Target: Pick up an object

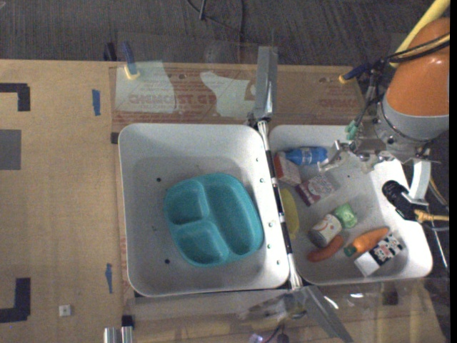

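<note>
The right bin holds several small objects. A blue bottle lies at its back left, with a maroon and white packet just in front of it. A yellow banana-shaped piece rests along the left wall. Near the middle stand a small white can and a green block. An orange carrot, a red sausage and a black-and-white box lie toward the front. My gripper hangs over the bin's back right part, just right of the blue bottle.
The left bin holds a teal divided plate. A metal divider runs between the bins at the back. The grey arm with its orange band and cables covers the right bin's back right corner.
</note>
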### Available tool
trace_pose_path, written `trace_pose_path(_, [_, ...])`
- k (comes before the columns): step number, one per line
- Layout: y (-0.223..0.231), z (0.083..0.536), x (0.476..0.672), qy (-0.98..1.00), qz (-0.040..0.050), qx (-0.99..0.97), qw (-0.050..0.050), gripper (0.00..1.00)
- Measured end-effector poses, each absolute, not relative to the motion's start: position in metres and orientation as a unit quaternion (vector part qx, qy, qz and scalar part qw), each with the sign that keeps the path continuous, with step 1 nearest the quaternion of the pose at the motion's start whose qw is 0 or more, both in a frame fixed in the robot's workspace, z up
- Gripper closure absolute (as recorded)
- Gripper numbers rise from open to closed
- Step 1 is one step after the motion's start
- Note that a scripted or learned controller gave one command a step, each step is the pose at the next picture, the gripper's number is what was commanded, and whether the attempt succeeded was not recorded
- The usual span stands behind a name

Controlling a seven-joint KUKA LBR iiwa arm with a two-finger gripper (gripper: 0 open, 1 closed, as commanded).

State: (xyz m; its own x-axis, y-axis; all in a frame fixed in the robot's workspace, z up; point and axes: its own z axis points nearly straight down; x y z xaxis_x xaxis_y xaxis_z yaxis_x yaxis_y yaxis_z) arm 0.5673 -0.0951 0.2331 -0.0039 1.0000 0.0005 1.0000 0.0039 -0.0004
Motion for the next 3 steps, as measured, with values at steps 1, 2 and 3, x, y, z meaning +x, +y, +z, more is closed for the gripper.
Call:
trace_pose_path(1, [-0.170,0.088,0.531,-0.633,-0.0028,-0.774,-0.003,0.00])
trace_pose_path(2, [-0.173,0.098,0.531,-0.631,-0.0027,-0.776,-0.006,1.00])
trace_pose_path(3, [-0.064,0.223,0.535,-0.595,0.0001,-0.804,0.000,1.00])
